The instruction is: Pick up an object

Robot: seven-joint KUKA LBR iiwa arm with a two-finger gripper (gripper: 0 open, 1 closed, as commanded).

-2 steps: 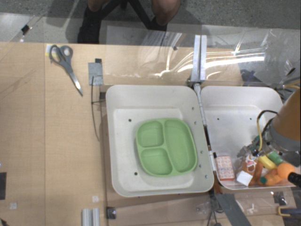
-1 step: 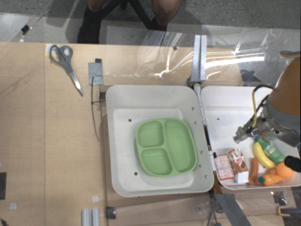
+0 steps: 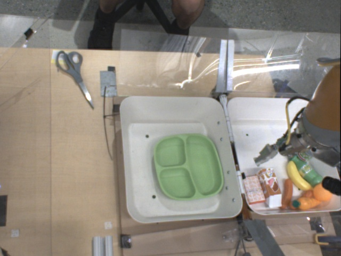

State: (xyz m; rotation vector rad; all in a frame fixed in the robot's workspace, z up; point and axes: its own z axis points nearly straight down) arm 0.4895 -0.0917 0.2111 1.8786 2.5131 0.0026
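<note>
In the right bin [image 3: 250, 119], several toy foods lie bunched in the near right corner. They include a yellow banana [image 3: 296, 176], a green bottle [image 3: 307, 168], a carrot [image 3: 287, 194], an orange piece [image 3: 315, 196] and two small cartons [image 3: 254, 190] [image 3: 270, 183]. My gripper [image 3: 286, 147] hangs over this bin, just above and left of the banana. A grey part of it juts left toward the bin's middle. The arm's orange band [image 3: 326, 103] and wrist hide the bin's right side.
A green divided plate [image 3: 187, 166] lies in the left bin [image 3: 133, 143]. Scissors [image 3: 74, 76] and a small grey clip [image 3: 108, 81] lie on the wooden bench at the left. A metal divider [image 3: 226, 68] stands between the bins at the back.
</note>
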